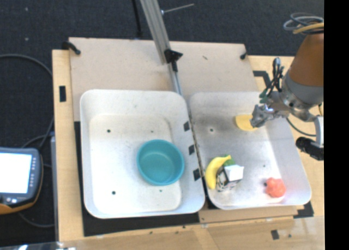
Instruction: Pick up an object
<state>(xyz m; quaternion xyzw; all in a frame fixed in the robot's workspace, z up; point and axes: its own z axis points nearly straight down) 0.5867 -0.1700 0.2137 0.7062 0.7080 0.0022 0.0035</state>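
Observation:
My gripper (260, 117) hangs over the far right part of the right bin (218, 107), right at a small yellow object (244, 122) that lies on the bin floor. The fingers overlap the yellow object's right edge. Near the bin's front lie a yellow banana (214, 169), a small white and grey object (231, 176) touching it, and a red-orange lump (275, 187) at the front right.
The left bin (98, 107) holds a teal bowl (160, 161) toward its front right. A metal pole (155, 22) slants up from between the bins at the back. A screen device (19, 178) sits off the bench at left.

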